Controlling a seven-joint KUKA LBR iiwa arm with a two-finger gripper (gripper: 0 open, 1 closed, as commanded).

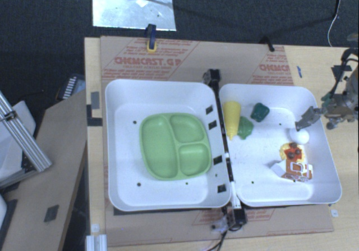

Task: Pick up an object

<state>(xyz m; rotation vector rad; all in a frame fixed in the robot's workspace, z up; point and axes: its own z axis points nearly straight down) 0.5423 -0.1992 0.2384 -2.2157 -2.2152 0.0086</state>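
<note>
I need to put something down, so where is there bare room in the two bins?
Free: right bin floor between yellow cone and snack packet; left bin's margins around the green plate. Crowded: right bin's top, near green pieces.

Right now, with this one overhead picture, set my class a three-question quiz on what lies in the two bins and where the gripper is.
1. True or false: the green divided plate lies in the left bin.
2. Which item lies closest to the divider between the bins? A) yellow cone-shaped item B) white ball C) orange and white packet
3. Fill in: the gripper is at the right bin's ____ edge, near the white ball.

Key: 1 true; 2 A; 3 right. Two green items also lie in the right bin, beside the cone.
</note>
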